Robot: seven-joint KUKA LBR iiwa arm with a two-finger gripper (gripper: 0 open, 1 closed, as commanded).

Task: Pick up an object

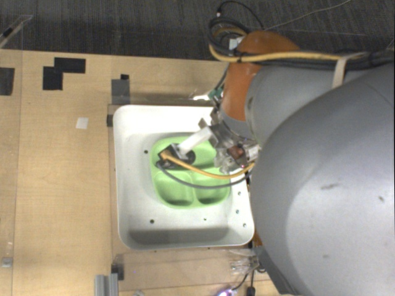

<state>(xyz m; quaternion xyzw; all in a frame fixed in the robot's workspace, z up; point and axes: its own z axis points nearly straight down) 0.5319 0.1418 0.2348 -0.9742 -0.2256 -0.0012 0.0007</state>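
A light green tray with shallow compartments lies in the middle of the left white bin, reaching toward the bin's right wall. My gripper hangs low over the tray's upper right part, at the bin's right side. The grey arm and its orange band come in from the right and hide the tray's right edge. I see nothing lifted off the bin floor.
The bulky grey arm covers the whole right side of the view, including the second bin. Black marks sit on the wooden bench to the left. A dark bracket stands at the bin's far left corner.
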